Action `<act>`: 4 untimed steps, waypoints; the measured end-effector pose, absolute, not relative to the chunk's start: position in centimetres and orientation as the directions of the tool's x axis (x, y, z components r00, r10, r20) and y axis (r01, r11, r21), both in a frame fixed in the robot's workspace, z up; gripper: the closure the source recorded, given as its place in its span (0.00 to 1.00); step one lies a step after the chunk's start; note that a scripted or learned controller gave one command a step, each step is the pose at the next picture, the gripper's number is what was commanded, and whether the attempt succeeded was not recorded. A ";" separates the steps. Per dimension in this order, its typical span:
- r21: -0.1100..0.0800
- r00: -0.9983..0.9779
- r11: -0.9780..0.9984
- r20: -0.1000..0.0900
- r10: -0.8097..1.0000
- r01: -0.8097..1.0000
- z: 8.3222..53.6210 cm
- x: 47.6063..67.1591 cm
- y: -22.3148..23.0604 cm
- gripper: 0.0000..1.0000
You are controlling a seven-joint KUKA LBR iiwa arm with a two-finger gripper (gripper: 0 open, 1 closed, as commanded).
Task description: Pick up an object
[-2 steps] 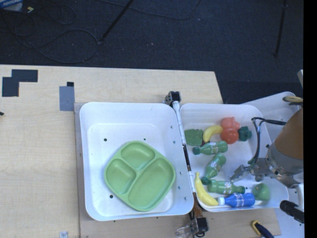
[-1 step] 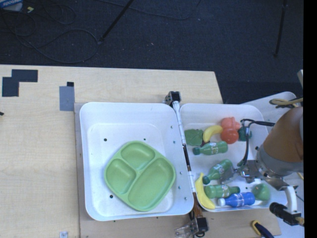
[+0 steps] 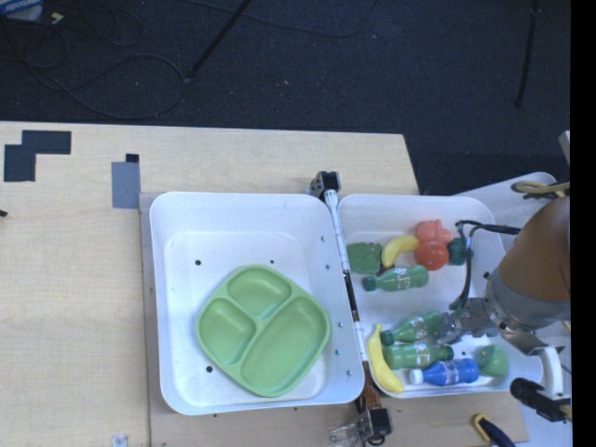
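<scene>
The right bin point(image 3: 391, 214) holds several small items. A green bottle point(image 3: 398, 279) lies near its middle, and two more green bottles point(image 3: 416, 341) lie side by side lower down. A blue bottle point(image 3: 450, 372) rests by the front wall. One yellow banana point(image 3: 399, 248) lies at the back beside a red-orange fruit point(image 3: 431, 243), and another banana point(image 3: 381, 364) curves along the left wall. My gripper point(image 3: 459, 323) hangs low over the right ends of the two green bottles, with the arm's orange band point(image 3: 545, 250) behind it.
The left bin point(image 3: 177, 250) carries a green divided plate point(image 3: 264, 329). A green leafy item point(image 3: 364, 256) and a round green item point(image 3: 492, 361) also lie in the right bin. A black clamp point(image 3: 326, 182) sits where the bins meet. Bare wooden bench point(image 3: 65, 296) lies to the left.
</scene>
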State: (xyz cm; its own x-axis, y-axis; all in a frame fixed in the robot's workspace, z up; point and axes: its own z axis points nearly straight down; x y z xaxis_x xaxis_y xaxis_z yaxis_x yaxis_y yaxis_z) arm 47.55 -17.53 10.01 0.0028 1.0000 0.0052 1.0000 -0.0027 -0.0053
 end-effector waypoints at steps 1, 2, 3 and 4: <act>-0.005 0.004 -0.004 0.005 1.000 1.000 10.0 47.5 -17.5 0.00; -0.002 0.000 0.000 0.003 1.000 1.000 8.8 47.6 -20.7 0.00; -0.002 0.002 -0.002 0.007 1.000 1.000 9.8 47.7 -20.7 1.00; -0.002 0.003 -0.003 0.007 1.000 1.000 9.8 47.6 -20.7 0.00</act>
